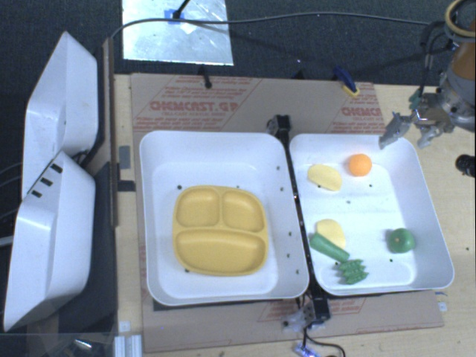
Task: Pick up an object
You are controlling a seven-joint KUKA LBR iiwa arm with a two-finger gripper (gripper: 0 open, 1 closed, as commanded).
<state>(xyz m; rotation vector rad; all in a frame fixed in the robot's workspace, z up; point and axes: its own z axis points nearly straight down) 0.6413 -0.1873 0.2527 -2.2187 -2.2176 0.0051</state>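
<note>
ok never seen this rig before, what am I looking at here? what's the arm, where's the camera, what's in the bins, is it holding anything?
One fixed camera looks down at a slant on a bench. The grey robot arm comes in from the right, and its two-finger tool hangs open above the right bin's far right corner, with nothing between its fingers. Two shallow white bins sit side by side. The left bin holds a yellow divided plate. The right bin holds toy food: an orange ball, two pale yellow pieces, a green round piece and a green stalk-like vegetable. The job is to pick one up; none is picked yet.
</note>
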